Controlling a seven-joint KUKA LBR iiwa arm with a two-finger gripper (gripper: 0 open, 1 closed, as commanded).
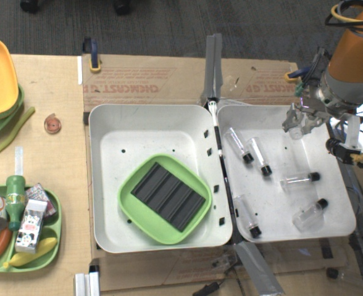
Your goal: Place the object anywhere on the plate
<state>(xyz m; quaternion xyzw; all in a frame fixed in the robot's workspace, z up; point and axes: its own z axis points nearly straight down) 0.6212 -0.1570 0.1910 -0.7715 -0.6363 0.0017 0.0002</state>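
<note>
Progress is judged to be at the very start: nothing has been set on the plate. Two white bins sit side by side on the bench. The left bin (107,134) holds the green plate (132,205), on which a dark ribbed insert (169,195) is seen and nothing else. The right bin (280,224) holds the objects to choose from: several clear vials with black caps, lying loose and apart from one another. One vial (238,145) and a second vial (260,158) lie near the bin's left side, a third vial (300,180) near the middle, a fourth vial (310,213) toward the front right, and a fifth vial (247,217) at the front left.

The arm is seen at the upper right, with the gripper (300,123) over the far right part of the right bin. No vial is seen between its fingers, so nothing is judged to be held; how wide it stands cannot be told from this view. Picking a vial, carrying it across and releasing it on the plate are all left to do.

On the brown cardboard (150,82) behind the bins, red printing is seen upside down; it appears to read "CHEMCIZT", though this is not certain. The labels on the small items in the green tray (52,251) at the far left are too small to be read.
</note>
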